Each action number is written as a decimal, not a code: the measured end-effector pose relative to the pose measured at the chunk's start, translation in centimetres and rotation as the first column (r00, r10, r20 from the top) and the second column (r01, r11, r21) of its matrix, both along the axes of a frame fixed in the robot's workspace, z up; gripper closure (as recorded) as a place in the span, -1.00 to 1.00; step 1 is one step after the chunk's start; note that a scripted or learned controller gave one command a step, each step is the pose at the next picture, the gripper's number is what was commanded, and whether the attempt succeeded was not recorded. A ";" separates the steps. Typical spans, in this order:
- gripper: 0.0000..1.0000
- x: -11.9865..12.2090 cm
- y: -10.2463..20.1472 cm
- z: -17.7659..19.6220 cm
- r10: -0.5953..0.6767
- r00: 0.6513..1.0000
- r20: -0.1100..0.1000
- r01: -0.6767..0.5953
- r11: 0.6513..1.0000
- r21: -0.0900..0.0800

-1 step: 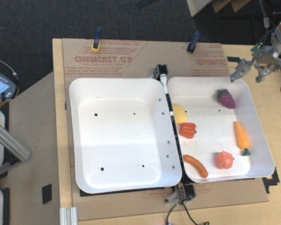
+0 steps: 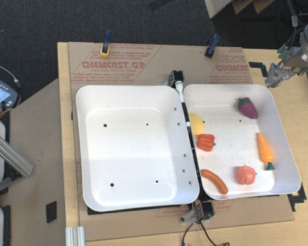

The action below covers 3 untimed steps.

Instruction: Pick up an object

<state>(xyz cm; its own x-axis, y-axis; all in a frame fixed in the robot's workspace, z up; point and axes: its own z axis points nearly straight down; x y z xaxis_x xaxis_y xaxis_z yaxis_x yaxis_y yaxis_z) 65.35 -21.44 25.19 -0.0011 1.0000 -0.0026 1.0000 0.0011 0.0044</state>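
The bench carries a cardboard sheet, and on it sit the two white bins side by side. The left bin is the bigger expanse of bare white, while the right bin holds all the toys.

Within that right bin, going down in size: an orange carrot lies along the right wall, its long axis running roughly up and down the picture, green tip toward the near edge. A sausage lies slantwise near the front left corner. A purple bunch of grapes sits at the far right, a pinkish strawberry near the front right, a red pepper close by the dividing wall, and a pale yellow piece, perhaps a lemon, just behind it, touching that wall.

The gripper hangs outside the bin, beyond its far right corner, and the picture is too small there to tell how its jaws stand. Nothing is seen in it.

The nearest toy is the grapes, which lie forward and leftward of the gripper; the carrot comes next, farther toward the near edge. A pick likely begins with a move inward over the bin's far right corner.
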 end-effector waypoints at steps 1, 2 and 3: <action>1.00 0.1 0.0 1.1 0.002 1.000 0.003 -0.002 1.000 -0.003; 1.00 -3.3 8.4 11.8 0.007 1.000 0.007 -0.007 1.000 0.002; 1.00 -3.3 7.9 12.1 0.001 1.000 0.001 -0.001 1.000 0.000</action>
<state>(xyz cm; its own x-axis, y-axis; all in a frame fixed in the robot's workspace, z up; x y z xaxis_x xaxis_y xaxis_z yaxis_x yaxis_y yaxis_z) 62.07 -13.57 37.34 -0.0019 1.0000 -0.0025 1.0000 0.0020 0.0053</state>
